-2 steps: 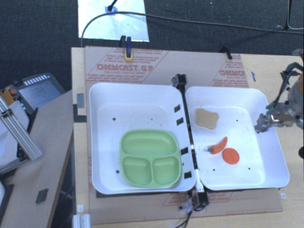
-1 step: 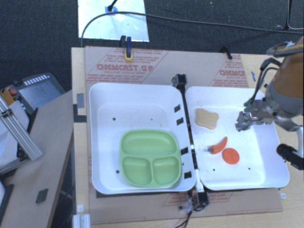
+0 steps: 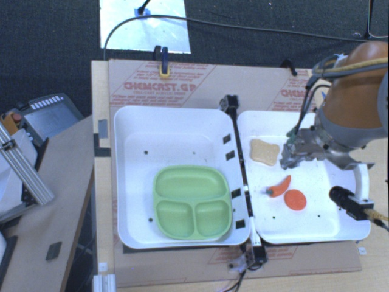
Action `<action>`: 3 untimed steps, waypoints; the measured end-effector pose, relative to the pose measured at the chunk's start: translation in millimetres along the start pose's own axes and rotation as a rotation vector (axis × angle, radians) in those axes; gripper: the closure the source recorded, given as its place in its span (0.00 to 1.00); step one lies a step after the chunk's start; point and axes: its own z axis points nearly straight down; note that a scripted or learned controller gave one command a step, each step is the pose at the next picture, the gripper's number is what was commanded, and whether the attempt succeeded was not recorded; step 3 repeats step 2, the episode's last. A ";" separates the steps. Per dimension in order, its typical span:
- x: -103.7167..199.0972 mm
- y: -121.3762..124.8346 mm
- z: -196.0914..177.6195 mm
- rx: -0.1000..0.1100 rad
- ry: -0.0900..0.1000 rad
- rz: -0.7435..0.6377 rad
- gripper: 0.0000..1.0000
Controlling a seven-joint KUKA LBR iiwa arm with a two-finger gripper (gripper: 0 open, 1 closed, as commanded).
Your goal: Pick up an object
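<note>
Silver metal makes up the rail [image 3: 27, 169] that is seen at the far left, laid at a slant on a tan side table, with a grey device [image 3: 51, 114] just above it. A shiny sheet [image 3: 143, 17] is laid on the dark floor at the upper left. The counter [image 3: 100, 163] is covered by a clear printed panel [image 3: 161, 85], and a yellow clamp [image 3: 164, 66] is fixed at its top edge.

The left bin [image 3: 130, 132] is set at the frame's centre left. A green tray [image 3: 193, 202] with three compartments is laid flat in its lower half.

The right bin [image 3: 316, 224] is placed touching the left one. A beige bread slice [image 3: 265, 152] is found in its upper left part. An orange carrot [image 3: 281, 187] is laid at a tilt below the slice. A red-orange disc [image 3: 296, 199] is placed just beside the carrot, to its lower right.

The end effector [image 3: 289, 158] is held just right of the slice and above the carrot. It cannot be told whether it is spread or pressed together, and nothing is seen to be pinched by it. The arm [image 3: 358, 96] is extended in from the right edge.
</note>
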 end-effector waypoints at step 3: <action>101.0 -5.7 22.6 0.000 0.000 0.001 1.00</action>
